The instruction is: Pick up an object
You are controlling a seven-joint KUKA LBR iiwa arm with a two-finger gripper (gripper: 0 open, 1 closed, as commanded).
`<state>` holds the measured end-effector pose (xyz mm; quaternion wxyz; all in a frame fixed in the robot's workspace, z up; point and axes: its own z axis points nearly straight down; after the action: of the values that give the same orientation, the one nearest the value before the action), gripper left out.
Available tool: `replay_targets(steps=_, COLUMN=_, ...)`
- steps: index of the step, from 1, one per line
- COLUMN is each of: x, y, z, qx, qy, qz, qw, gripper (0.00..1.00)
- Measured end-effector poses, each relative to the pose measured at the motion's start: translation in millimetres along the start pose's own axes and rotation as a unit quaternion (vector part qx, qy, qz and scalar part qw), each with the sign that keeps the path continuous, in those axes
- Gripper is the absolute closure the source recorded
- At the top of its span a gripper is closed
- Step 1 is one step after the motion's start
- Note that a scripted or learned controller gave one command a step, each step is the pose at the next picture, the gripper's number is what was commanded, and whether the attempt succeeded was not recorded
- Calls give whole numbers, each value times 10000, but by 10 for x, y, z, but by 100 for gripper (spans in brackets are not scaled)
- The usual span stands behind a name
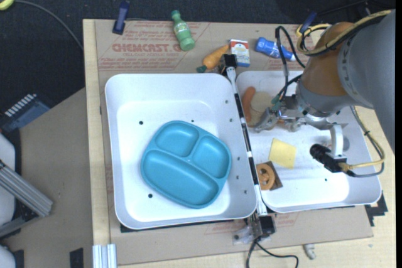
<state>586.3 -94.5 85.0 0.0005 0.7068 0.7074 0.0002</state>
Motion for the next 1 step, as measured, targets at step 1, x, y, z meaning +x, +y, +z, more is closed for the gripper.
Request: replay_targets(steps=1, x=-111, y=740, z=28, qx=164, qy=18, qz=34, qw=9999, gripper=0)
